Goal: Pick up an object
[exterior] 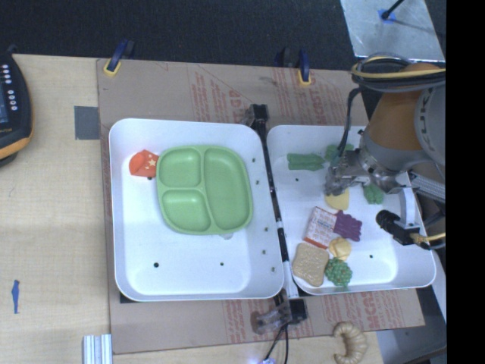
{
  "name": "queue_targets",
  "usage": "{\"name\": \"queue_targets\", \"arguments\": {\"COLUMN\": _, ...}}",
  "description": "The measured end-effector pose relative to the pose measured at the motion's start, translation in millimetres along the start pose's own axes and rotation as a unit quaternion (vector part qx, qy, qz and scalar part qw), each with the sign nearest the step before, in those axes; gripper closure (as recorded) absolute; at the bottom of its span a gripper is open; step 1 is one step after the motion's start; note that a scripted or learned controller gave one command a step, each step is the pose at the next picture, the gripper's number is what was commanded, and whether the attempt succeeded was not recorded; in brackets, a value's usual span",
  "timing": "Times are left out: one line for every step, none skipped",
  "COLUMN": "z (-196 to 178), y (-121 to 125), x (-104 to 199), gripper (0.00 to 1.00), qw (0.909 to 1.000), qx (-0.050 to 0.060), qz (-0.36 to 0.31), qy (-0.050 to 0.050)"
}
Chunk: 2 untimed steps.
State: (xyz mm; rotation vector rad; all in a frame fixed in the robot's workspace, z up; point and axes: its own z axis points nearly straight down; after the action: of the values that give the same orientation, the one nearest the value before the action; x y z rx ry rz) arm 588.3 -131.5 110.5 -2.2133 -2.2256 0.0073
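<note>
place: robot lab | evid: cardboard sheet (227, 89) clamped to wood bench (53, 233) | teach pendant (11, 105) at left edge | 2 white bins (136, 279) w/ toy food

The grey arm (402, 120), banded in orange above the wrist, is seen at the right of the frame, its gripper (342, 180) pointed downward, centre-right.

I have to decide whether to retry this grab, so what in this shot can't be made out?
- Claw: its tips are lost in grey clutter over the right bin; open, shut or holding is unclear.
- Yellow piece: the claw covers its top.
- Green piece: partly under the wrist.
- Red toy: the green plate hides its right side.
- Arm: cut off at the right.
</note>
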Motion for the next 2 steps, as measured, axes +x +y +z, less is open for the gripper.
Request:
{"name": "queue_targets", "arguments": {"z": 0, "y": 0, "x": 0, "gripper": 0.0, "qw": 1.0, "qx": 0.0, "qz": 0.0, "qy": 0.0}}
{"name": "queue_targets", "arguments": {"z": 20, "y": -49, "x": -3, "gripper": 0.0, "qw": 1.0, "qx": 0.0, "qz": 0.001, "qy": 0.001}}
